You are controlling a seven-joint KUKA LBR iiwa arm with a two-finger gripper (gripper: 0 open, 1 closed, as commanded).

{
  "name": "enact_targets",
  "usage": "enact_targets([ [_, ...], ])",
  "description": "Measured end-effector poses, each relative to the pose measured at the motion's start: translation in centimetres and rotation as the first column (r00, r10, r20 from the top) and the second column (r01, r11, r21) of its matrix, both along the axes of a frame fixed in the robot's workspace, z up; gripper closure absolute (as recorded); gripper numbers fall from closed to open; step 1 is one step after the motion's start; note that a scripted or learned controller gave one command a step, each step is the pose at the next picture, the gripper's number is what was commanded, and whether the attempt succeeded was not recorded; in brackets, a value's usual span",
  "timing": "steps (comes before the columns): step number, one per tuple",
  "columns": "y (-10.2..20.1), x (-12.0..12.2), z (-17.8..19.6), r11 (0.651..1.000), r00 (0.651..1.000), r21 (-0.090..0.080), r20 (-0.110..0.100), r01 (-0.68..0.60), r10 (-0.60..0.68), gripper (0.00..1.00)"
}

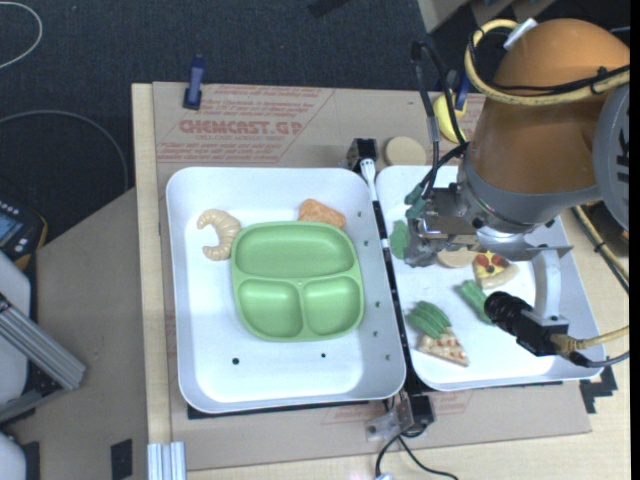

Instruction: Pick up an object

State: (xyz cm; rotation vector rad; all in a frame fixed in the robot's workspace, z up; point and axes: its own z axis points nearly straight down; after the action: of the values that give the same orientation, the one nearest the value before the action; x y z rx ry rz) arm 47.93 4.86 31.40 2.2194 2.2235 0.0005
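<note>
Dark carpet surrounds a bench topped with brown cardboard (pixel 250 118) printed in red lettering, and two shallow white bins sit on it side by side. Over the right bin (pixel 490 368) hangs the arm (pixel 545 118), its orange band and grey wrist covering much of that bin's upper half. The left bin (pixel 200 298) holds a green divided plate (pixel 297 278) with three compartments, lying flat near the middle. The gripper (pixel 435 233) sits low at the right bin's upper left, just beside the wall shared by the bins; whether it is released or clenched cannot be told from this angle, and no object is visibly held. A pale croissant (pixel 218 234) lies just left of the plate, and an orange-brown piece (pixel 320 212) touches the plate's far rim. In the right bin lie a pizza slice (pixel 443 347), a leafy green toy (pixel 430 317) just above it, and a small pizza-patterned piece (pixel 490 266) near the wrist.
</note>
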Motion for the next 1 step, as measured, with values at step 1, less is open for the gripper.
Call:
enact_targets([
  [1,-1.61,-0.01,-1.24,1.0,1.0,0.0,-0.004,0.004,-0.004,1.0],
])
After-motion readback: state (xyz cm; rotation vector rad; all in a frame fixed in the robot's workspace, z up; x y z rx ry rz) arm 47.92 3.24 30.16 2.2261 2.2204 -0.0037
